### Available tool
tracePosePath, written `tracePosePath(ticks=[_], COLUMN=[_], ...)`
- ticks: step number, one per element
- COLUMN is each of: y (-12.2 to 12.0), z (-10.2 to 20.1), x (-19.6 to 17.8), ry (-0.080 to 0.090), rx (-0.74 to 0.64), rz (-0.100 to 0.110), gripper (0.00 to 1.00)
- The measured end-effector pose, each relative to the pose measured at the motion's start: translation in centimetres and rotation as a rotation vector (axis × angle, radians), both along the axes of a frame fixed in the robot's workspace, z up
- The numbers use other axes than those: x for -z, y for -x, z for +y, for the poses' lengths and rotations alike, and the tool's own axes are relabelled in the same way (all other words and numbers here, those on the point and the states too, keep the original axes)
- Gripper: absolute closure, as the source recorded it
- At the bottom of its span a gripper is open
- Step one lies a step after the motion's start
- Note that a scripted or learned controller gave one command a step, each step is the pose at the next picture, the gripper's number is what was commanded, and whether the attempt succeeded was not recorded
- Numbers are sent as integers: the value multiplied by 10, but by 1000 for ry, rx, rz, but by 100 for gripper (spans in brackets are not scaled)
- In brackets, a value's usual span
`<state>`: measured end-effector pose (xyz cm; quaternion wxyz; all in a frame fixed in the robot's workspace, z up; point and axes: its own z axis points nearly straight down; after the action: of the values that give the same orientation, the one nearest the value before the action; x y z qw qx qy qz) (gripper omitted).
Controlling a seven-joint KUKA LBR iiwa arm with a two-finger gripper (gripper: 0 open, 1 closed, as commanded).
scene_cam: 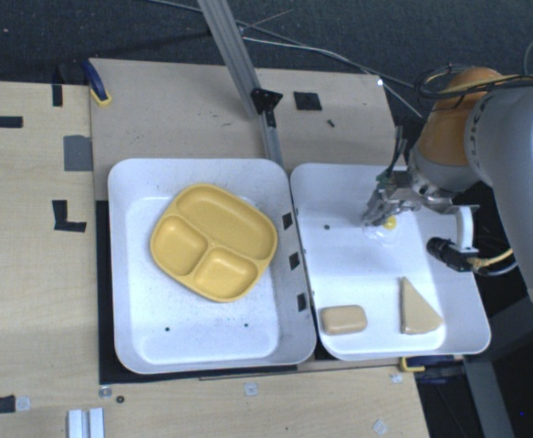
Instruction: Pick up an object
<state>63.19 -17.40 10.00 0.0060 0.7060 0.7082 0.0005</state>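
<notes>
My gripper (381,213) hangs low over the far part of the right bin (358,254), its tip close to the bin floor. A small yellowish spot (391,220) shows right at the tip; it is too small to tell what it is or whether it is held. A tan rounded block (343,318) lies at the bin's near left. Beside it, at the near right, lies a tan wedge (418,307). Both are well apart from the gripper.
A yellow three-compartment plate (214,241) lies in the left bin (139,336). A grey pole (239,57) slants across the bench behind the bins. The arm's orange band (449,121) and a black cable fitting (449,252) overhang the right bin's right side.
</notes>
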Motion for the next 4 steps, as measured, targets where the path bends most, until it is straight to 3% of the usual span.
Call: tracePosePath(ticks=[1,3,4], y=[5,-3,6], z=[4,1,53], x=[-45,-151,-158], ry=[-7,-7,-9], rx=[1,1,-2], rz=[7,5,10], gripper=[100,100,100])
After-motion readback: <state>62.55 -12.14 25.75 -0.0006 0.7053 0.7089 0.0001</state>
